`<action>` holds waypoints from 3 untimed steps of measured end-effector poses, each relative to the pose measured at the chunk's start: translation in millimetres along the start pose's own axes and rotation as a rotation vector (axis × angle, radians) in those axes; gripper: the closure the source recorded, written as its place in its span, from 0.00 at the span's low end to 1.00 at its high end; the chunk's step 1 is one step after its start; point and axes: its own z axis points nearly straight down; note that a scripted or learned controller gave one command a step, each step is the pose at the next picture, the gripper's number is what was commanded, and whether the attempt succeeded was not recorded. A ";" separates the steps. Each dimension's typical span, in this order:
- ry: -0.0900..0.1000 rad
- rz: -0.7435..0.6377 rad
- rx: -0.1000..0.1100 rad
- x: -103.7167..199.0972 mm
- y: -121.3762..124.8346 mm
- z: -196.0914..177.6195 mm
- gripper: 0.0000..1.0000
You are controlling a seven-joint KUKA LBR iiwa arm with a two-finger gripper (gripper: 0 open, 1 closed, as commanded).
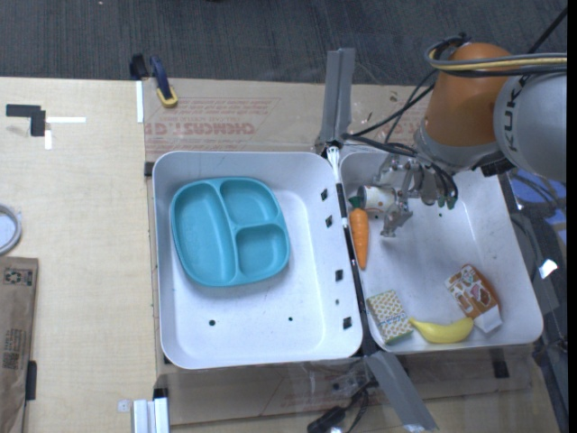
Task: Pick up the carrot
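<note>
Reading across the cardboard sheet (236,115) along the worktop's (72,197) far edge, red mirrored lettering shows, too faint and reversed to spell out with confidence. On the arm (532,124), part of a dark "KU" marking appears on the grey casing at the view's right edge, the rest cut off. A brown paper bag (16,318) at the worktop's left edge carries a small dark recycling-style mark, and its print is too small to read.

The carrot (360,235) lies in the right bin (491,242) against that bin's left wall, its green top toward the far edge and its tip toward the near edge. The gripper (393,207) hangs just beside the carrot's top, on its right; whether the jaws are parted or closed cannot be told, since cables and metal parts blur together there.

Near the right bin's near edge sit a small patterned box (389,314), a banana (441,330) and a printed packet (471,291) whose label is illegible. In the left bin (180,332) rests a blue divided plate (231,231).
</note>
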 end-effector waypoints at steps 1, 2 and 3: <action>-0.007 0.005 -0.002 -1.7 -0.4 -11.0 1.00; -0.014 0.010 -0.003 -3.3 -1.1 -21.9 1.00; -0.014 0.010 -0.003 -3.2 -1.2 -21.8 0.00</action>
